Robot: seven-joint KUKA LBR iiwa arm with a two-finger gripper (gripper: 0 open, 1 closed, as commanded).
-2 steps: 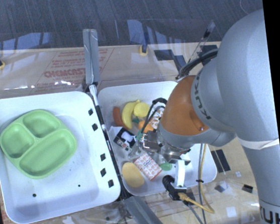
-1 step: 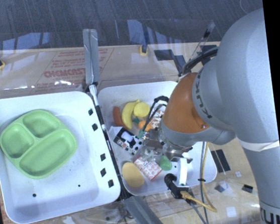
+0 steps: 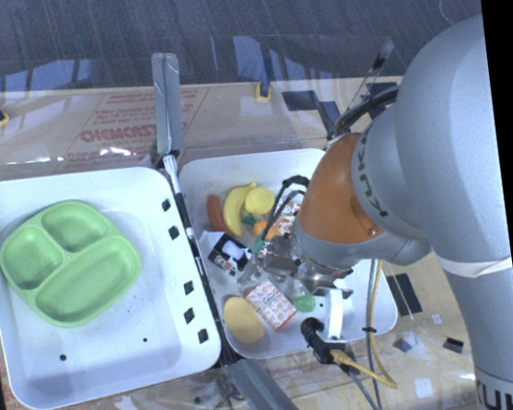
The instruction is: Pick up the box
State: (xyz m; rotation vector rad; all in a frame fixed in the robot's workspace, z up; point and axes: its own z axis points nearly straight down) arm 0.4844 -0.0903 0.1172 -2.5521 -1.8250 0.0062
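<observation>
At the near edge of the right bin (image 3: 375, 326) a pale yellow round piece (image 3: 242, 318) lies touching the box (image 3: 271, 303), a small carton with a red and white printed face that rests tilted on the bin floor just left of the gripper (image 3: 292, 269). The gripper hangs low over the bin's middle under the arm's orange band (image 3: 335, 201), and whether its fingers are spread or closed cannot be told. Farther back lie a yellow banana-like toy (image 3: 241, 207) and a small black and white item (image 3: 228, 252), and in the left bin (image 3: 37, 379) sits a green divided plate (image 3: 69, 261)

Small patterned box (image 3: 270, 303), right bin
</observation>
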